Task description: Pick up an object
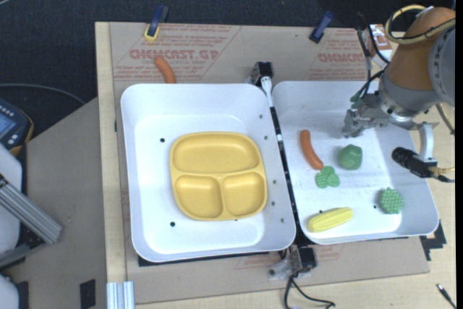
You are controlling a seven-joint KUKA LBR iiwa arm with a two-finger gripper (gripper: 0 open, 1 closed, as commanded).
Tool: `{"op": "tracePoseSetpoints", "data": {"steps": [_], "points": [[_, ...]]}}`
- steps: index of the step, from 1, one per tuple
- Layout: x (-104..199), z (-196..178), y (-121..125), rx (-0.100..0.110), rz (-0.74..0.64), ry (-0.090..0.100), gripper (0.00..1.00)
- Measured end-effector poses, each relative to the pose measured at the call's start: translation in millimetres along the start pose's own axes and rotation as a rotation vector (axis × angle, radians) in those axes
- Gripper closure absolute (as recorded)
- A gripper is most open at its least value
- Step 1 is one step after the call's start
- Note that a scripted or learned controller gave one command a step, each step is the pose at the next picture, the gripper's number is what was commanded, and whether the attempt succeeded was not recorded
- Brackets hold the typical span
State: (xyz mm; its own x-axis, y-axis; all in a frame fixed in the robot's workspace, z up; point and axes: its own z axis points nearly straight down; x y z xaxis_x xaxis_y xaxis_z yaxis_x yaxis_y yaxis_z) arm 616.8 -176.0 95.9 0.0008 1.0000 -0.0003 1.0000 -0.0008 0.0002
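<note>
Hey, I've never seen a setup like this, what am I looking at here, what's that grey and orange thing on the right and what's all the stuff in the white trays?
This is one picture from a camera fixed above a workbench, looking down at a slant. The grey and orange thing is a robot arm reaching in from the right. At its end is a two-finger gripper, hanging over the right bin; I can't tell whether it is open or shut, and nothing shows between its fingers.

The right bin holds toy food: a sausage, a round green piece, a broccoli, a corn cob and a bumpy green piece. The left bin holds a yellow divided plate. The job is to pick up one object; none is picked up yet.
</note>
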Motion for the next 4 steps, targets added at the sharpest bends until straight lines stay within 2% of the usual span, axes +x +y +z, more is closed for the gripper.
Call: {"op": "tracePoseSetpoints", "data": {"steps": [3,4], "points": [[-5,-132,-3,-0.007,-0.002,-0.002,1.00],[48,-121,-15,0.003,-0.006,0.003,1.00]]}}
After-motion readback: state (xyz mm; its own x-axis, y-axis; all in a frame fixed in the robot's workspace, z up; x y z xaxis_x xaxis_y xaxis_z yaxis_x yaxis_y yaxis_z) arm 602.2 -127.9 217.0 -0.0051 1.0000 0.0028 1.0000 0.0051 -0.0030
